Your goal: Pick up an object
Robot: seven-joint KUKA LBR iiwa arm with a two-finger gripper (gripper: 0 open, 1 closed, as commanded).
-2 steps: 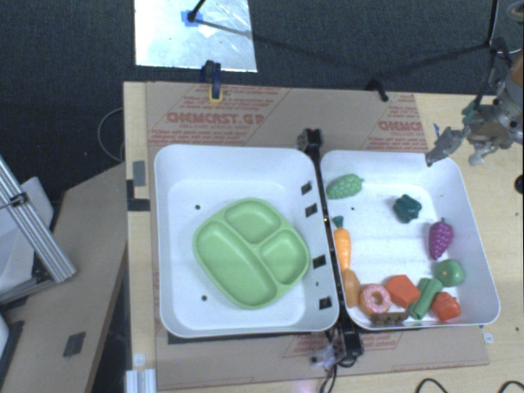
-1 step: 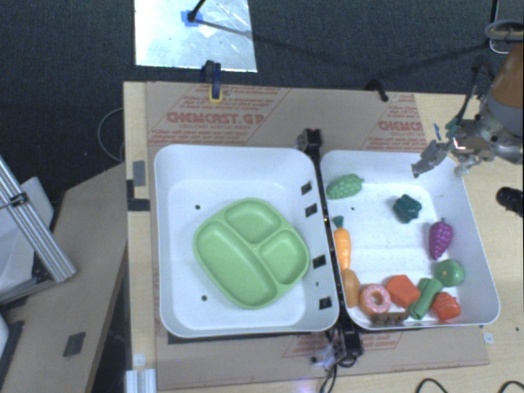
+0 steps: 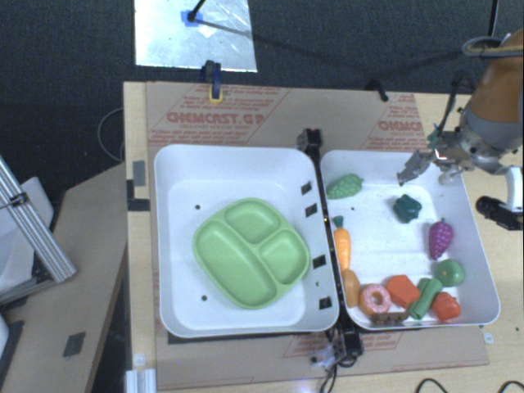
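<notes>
Gripper [image 3: 422,167] hangs over right bin [image 3: 479,256] top edge, fingers spread, nothing btw them. Nearest toy: dark green piece [image 3: 407,209] just below, apart from purple grapes [image 3: 440,237]. Best to centre over it, go straight down, close w/ care, avoid bin wall

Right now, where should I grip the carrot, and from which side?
Grip the carrot across its orange middle, coming straight down. It lies lengthwise along the right bin's left wall, green top toward the far end, so probably close the fingers across its narrow width. The wall side looks tight. The gripper hangs over the bin's far side.
</notes>
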